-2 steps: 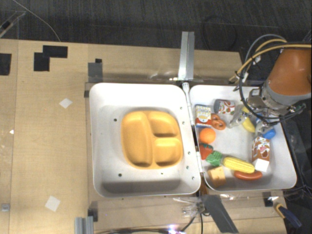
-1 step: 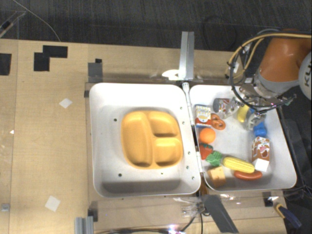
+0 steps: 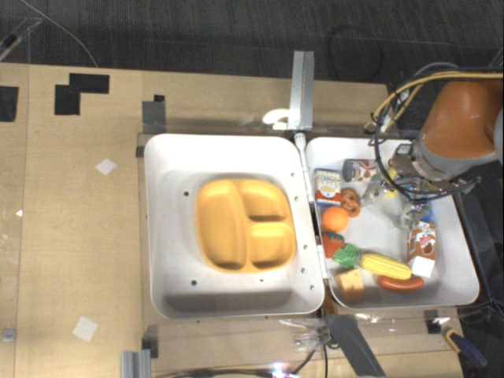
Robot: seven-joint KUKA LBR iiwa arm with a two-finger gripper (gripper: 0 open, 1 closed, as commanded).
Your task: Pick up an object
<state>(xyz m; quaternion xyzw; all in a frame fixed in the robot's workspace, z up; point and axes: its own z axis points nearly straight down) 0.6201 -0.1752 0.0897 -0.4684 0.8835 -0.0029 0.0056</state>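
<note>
The arm's gripper (image 3: 391, 186) hangs over the right white bin (image 3: 461, 286); I cannot tell how its jaws stand. The yellow plastic corn cob (image 3: 384, 266) looks light, rigid and slippery, best pinched across its middle.

Robotics laboratory: a wooden bench (image 3: 71, 235) carries two white bins (image 3: 161, 211) of toy food, bare cables (image 3: 398, 101), metal brackets (image 3: 302, 85) and black marker patches (image 3: 79, 91).

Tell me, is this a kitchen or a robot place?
Probably a robot lab: a robot arm reaches over two white bins, and the food is toys, like the corn, beside a yellow tray.
</note>
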